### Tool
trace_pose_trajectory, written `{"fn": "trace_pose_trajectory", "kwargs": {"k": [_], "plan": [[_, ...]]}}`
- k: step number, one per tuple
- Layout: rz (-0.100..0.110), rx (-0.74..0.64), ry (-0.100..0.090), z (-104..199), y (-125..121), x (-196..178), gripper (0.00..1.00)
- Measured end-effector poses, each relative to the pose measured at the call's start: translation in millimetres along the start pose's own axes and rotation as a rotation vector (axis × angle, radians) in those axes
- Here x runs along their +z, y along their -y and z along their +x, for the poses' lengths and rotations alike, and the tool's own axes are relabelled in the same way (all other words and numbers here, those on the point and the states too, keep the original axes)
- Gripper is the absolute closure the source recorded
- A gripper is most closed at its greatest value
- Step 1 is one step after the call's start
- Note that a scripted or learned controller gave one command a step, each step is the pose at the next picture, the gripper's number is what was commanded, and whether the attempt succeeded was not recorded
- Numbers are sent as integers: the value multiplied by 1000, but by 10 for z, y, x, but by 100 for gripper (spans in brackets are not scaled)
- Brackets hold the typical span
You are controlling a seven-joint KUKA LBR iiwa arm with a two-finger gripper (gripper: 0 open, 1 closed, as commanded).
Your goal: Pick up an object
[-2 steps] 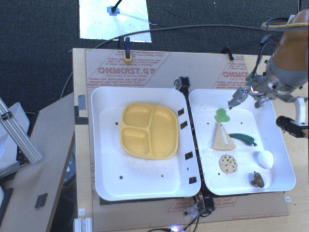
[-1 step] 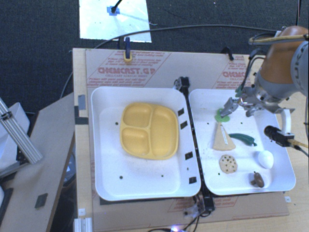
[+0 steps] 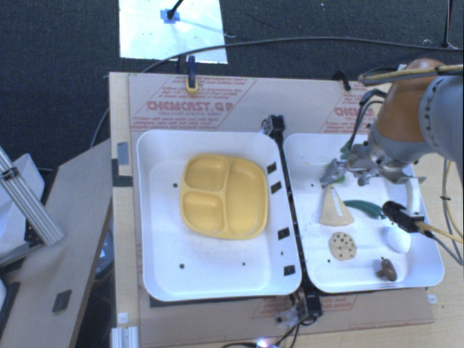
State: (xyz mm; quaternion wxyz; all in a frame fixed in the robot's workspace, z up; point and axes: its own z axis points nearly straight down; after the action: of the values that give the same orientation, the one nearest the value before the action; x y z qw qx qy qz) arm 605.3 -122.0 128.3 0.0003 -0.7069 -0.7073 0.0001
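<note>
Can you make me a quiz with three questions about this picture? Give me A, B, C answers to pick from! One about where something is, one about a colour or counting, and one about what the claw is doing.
1. Where is the yellow plate?
A. In the left bin
B. In the right bin
C. On the floor

2. How many sections does the yellow plate have?
A. One
B. Three
C. Six

3. What is the claw doing?
A. Lifting the cookie
B. Holding the yellow plate
C. Hanging over the right bin, near the cheese wedge

Answers:
1. A: the plate lies in the middle of the left bin.
2. B: ridges split it into three sections, two on the left side and one bigger on the right.
3. C: the claw is above the right bin, just above the cheese wedge; the cookie lies untouched on the bin floor.
</note>
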Motion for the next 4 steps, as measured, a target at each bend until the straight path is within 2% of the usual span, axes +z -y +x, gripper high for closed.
{"fn": "trace_pose_trajectory", "kwargs": {"k": [1, 2, 4], "plan": [[1, 0, 0, 6, -2, 459, 0], [-3, 0, 1, 3, -15, 330, 100], [-6, -4, 1, -66, -89, -862, 100]]}}
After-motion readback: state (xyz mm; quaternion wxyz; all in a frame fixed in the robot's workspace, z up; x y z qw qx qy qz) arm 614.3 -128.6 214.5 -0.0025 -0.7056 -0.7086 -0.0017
